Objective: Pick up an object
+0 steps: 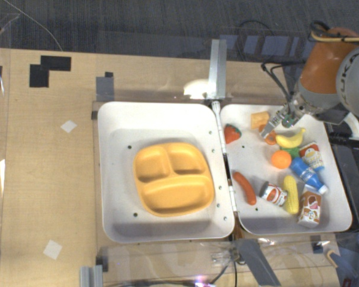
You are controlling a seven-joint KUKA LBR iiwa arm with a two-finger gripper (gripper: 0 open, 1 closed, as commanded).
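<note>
I see the left bin point(107, 160) holding a smooth yellow divided tray point(170, 178); the right bin point(341, 214) has a strawberry point(232, 134), sausage point(244, 188), orange point(280, 159), corn cob point(291, 194), blue bottle point(307, 174), small can point(274, 194) and cartons point(310, 208). My gripper point(277, 124) sits low in the right bin's far part, just beside the curved banana point(290, 139) and an orange wedge point(259, 121); can't tell how the jaws stand

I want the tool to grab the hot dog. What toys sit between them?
In the camera view, the orange ball lies roughly between the tool and the hot dog, beside the banana; the rest is bare bin floor.
</note>
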